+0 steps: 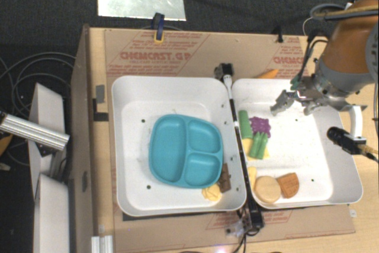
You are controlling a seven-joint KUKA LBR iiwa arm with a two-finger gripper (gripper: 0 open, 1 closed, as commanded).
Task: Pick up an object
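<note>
My gripper hangs over the back part of the right bin, fingers spread open with nothing between them. In front of it and to its left lie a purple grape bunch, a green stick and a second green piece on a yellow item. At the bin's front sit a round tan bun and a brown toast slice. None of these touches the gripper.
The left bin holds a teal divided plate, with a yellow piece and a brown piece at its front corner. An orange carrot lies behind the right bin. A black part juts in at the right.
</note>
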